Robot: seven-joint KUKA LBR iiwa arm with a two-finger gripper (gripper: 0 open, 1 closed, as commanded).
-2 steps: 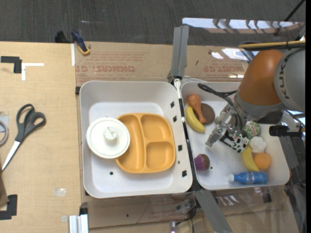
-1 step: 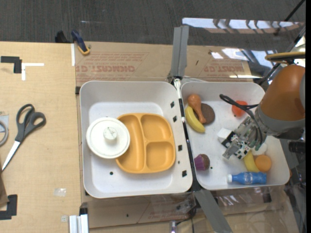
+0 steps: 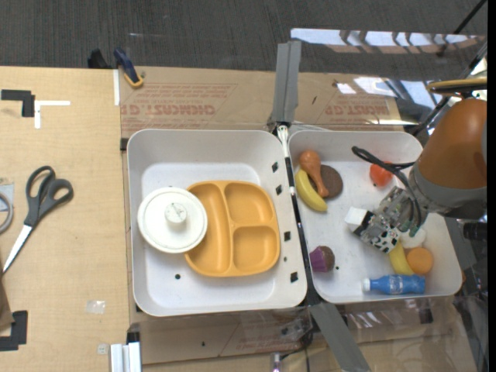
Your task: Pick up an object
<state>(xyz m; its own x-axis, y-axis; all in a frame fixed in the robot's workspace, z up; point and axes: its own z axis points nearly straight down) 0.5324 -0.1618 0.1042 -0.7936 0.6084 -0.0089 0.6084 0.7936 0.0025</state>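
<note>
My gripper (image 3: 377,233) hangs low over the right bin (image 3: 341,289), near its middle right, on the grey arm with the orange band (image 3: 459,146). A small white block (image 3: 355,217) lies just left of the gripper, touching or nearly touching it. In front of the gripper sit a yellow lemon-like piece (image 3: 398,260) and an orange ball (image 3: 419,260). A blue bottle (image 3: 395,285) lies along the bin's front wall. A banana (image 3: 310,192), a toy drumstick (image 3: 310,161), a brown disc (image 3: 331,180), a red piece (image 3: 380,174) and a purple piece (image 3: 322,258) lie around.
The left bin (image 3: 147,285) holds a yellow divided plate (image 3: 236,227) and a round white lid (image 3: 172,219). Scissors (image 3: 39,200) lie on the wooden bench at far left. A black cable (image 3: 372,158) arcs over the right bin's back.
</note>
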